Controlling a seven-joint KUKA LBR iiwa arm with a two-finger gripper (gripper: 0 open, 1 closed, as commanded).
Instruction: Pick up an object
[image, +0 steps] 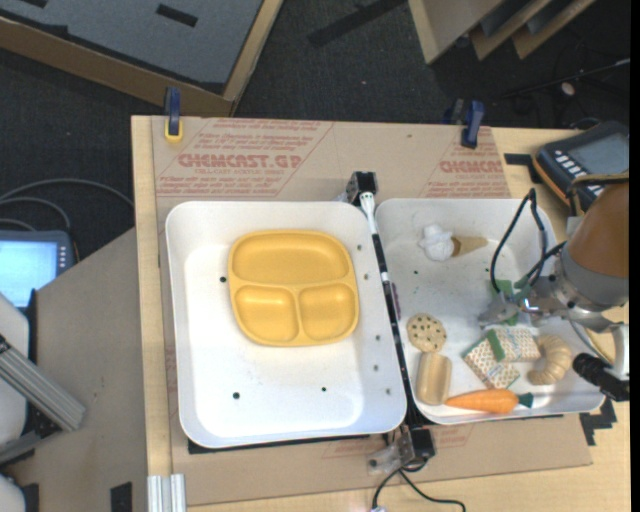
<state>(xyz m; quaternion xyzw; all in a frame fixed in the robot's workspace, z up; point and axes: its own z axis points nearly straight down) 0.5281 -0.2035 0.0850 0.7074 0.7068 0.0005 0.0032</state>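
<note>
While the gripper (508, 312) is lowered into the right bin (470, 215), a patterned sandwich piece (503, 355) is seen just below it, beside a cookie (426, 331), a carrot (481, 402) and an ice-cream cone (447, 242). Whether anything is touched or pinched cannot be told.

Robotics lab: bench (250, 150) topped with protective sheeting held by blue clamps (173, 112), trailing cables (60, 195), a lit monitor (30, 265), dark carpet.
</note>
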